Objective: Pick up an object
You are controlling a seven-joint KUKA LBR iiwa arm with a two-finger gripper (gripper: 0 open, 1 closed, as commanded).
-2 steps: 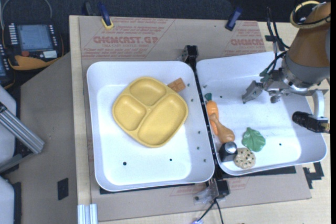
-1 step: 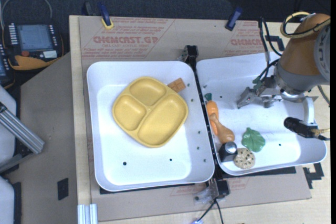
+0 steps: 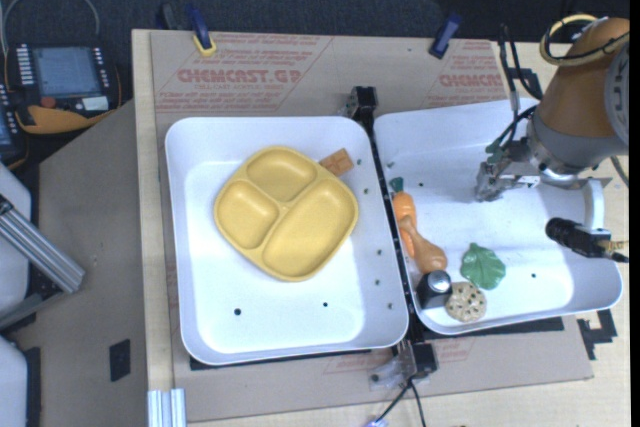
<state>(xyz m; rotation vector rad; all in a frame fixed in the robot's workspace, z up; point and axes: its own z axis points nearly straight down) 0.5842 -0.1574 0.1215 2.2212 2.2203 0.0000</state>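
arm (image 3: 585, 100): reached in from the right, grey with orange band, wrist over the right bin's upper half.
claw (image 3: 492, 183): hung over bare white floor in the right bin, pointed left; nothing seen between it and the bin's things. Too small and dark to tell whether it was released or clenched.
right bin (image 3: 560, 290): held all the loose items, bunched at its lower left corner.
carrot (image 3: 404, 215): orange, lay along the bin's left wall, lengthwise, green tip at the top end.
brown piece (image 3: 430, 255): just below the carrot, touching or nearly so; can't tell if it was a separate item.
black-and-silver item (image 3: 434, 287): below the brown piece, against the left wall.
cookie (image 3: 465, 301): round, speckled tan, just beside the black-and-silver item, at the bin's front rim.
green leaf (image 3: 483, 265): flat, right of the brown piece, just above the cookie.
claw vs items: well apart; items sat below and left of it.
left bin (image 3: 200, 295): held a yellow plate (image 3: 287, 212) with three compartments, tilted diagonally, roughly centred.
tan block (image 3: 337, 161): small, at the plate's upper right edge, touching it.
surface (image 3: 300, 70): brown board with red print under both bins, clamps at its top edge.
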